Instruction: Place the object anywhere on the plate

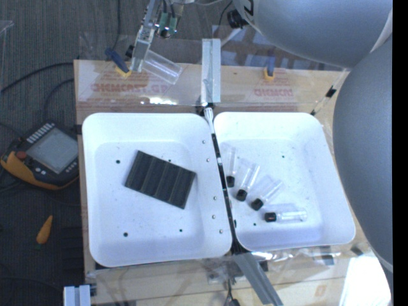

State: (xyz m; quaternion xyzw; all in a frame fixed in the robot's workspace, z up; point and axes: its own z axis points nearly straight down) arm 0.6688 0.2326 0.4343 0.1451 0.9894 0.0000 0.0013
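The dark, ribbed rectangular plate [159,179] lay flat in the smooth white left bin [95,171], spare vials [258,187] lay lower right in the right bin [319,171], and at upper left, beyond both, the gripper [138,62] seemed clenched on a slick clear vial [159,69], best lowered gently along the ribs so it would not roll.
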